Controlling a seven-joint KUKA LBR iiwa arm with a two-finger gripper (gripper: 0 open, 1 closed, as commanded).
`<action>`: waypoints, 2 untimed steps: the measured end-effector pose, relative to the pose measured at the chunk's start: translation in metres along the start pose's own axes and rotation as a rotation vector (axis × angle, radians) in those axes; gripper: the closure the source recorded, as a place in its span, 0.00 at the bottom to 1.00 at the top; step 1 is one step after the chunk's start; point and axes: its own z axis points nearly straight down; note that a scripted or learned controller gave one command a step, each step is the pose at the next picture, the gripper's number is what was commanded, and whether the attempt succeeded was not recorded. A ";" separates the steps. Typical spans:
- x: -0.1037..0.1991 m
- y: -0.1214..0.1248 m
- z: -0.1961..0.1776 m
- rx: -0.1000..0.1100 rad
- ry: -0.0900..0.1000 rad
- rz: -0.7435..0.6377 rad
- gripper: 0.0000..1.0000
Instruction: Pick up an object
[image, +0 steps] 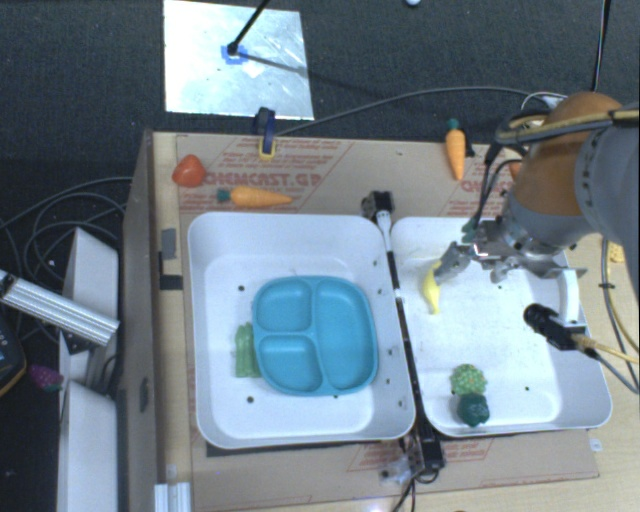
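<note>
Dark green lump (472, 409): lower right of the frame, on the floor of the right bin (505, 340), close to its near wall.
Pale green knobbly piece (466, 379): just above the dark lump and touching it.
Blue divided plate (315, 333): centre of the left bin (215, 262), lying flat, three compartments.
Green strip (245, 351): against the plate's left edge, in the left bin.
Yellow piece (431, 291): the task's thing, in the upper left part of the right bin, near the divider between the bins, tilted.
Gripper (447, 265): right of centre, low over the right bin, its tip just above the yellow piece's upper end; cannot tell whether it is wide, narrow or gripping.
Carrot (255, 197): lying flat on the cardboard above the left bin.
Orange-red round thing (188, 171): upper left, beside that carrot.
Second carrot (456, 151): on the cardboard above the right bin.
Foil sheet (238, 60): top of the frame, on the dark floor.
</note>
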 end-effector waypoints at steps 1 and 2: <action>-0.004 0.013 0.094 0.008 0.001 0.002 0.00; -0.020 0.082 0.101 0.002 -0.001 0.000 0.00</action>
